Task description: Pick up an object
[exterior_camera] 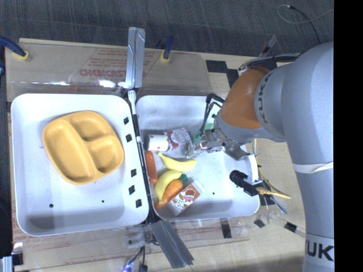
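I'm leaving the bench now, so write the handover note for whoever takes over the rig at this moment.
Gripper: down in the right bin, at the far side of the pile beside the crumpled wrapper; the view does not show whether it grips anything.
Things: right bin holds the wrapper, a red-and-white can, a banana, a lemon, two carrots, and a small printed carton. Left bin holds a yellow divided plate.
Done: arm has reached the pile.
Left: secure one object and lift it clear; nothing seen lifted yet.
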`<state>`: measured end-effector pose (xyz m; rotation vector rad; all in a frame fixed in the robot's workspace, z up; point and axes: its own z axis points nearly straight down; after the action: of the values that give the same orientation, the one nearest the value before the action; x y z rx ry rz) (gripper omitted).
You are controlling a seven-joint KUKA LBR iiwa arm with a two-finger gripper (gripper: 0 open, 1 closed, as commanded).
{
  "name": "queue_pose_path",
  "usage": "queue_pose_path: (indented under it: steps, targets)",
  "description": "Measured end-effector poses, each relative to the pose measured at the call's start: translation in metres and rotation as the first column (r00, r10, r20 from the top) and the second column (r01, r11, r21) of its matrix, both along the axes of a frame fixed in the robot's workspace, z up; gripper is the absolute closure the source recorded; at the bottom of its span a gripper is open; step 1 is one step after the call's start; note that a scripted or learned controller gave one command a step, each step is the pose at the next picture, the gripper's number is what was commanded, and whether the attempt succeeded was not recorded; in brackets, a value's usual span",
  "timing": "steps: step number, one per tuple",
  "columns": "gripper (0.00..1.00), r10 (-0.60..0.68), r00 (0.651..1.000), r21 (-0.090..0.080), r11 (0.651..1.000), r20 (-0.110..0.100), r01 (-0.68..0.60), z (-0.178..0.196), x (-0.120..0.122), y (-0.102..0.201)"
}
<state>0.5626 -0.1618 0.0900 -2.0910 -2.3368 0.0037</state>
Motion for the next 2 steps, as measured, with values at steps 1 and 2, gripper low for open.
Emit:
queue_pose_path:
  steps: [1, 2]
  targets:
    - [0.0, -0.001, 1.0, 0.0, 1.0, 0.0, 0.001, 0.0, 0.0, 0.0]
    - [0.0, 0.014, 1.0, -0.007, 1.0, 0.005, -0.014, 0.002, 0.031, 0.026]
